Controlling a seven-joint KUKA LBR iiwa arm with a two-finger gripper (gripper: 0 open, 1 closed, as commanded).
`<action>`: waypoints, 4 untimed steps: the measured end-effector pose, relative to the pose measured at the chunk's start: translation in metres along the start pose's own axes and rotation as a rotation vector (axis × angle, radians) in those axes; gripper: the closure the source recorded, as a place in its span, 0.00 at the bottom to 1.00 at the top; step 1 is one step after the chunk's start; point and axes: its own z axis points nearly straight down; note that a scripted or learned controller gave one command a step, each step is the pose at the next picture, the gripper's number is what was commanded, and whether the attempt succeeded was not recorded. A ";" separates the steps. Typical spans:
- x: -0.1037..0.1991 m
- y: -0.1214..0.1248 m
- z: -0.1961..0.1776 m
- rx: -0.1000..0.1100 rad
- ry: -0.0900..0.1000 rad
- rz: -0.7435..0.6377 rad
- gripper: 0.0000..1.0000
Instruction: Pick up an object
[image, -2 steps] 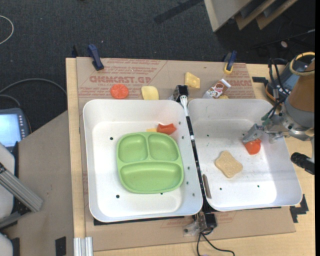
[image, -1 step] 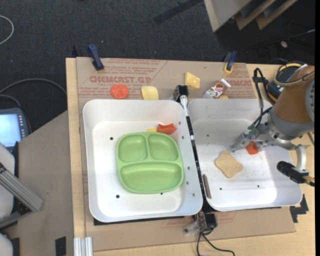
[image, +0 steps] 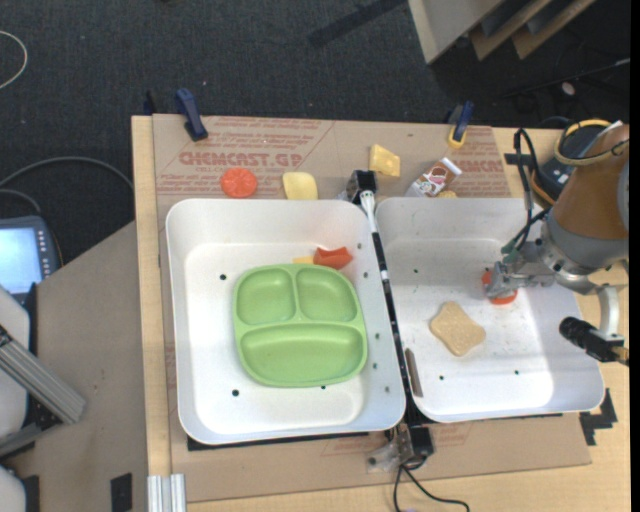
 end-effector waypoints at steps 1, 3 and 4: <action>0.000 0.000 0.001 0.001 0.000 0.000 0.00; 0.002 0.010 0.013 0.006 0.003 -0.002 0.00; 0.000 0.012 0.000 0.000 0.000 -0.001 1.00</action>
